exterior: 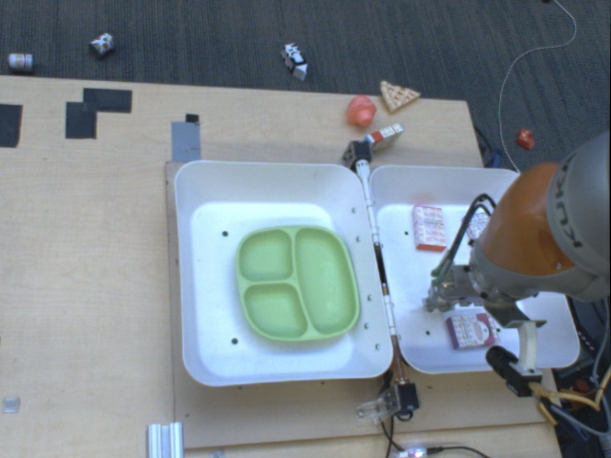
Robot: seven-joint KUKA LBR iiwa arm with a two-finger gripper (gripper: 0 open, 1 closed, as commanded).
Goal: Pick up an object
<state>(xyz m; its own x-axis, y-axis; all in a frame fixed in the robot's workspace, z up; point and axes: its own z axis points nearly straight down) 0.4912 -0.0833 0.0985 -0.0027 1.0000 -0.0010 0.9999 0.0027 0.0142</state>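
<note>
- white plastic bins sit side by side on the wooden bench; the left bin holds a pale green divided plate, lying flat near its middle.
- beyond the bins, at the bench's far edge, lie a red ball, a pizza-slice toy and a small red-and-white tube; more small bits are scattered on the dark carpet.
- the arm's orange band and grey body cover much of the right bin, hiding its right side.
- the gripper is low inside the right bin; whether it is open or closed cannot be made out.
- a red-and-white packet lies on the bin floor just beside the gripper, toward the near wall, partly hidden by the arm.
- a second red-and-white packet lies farther back in the same bin, apart from the gripper.
</note>
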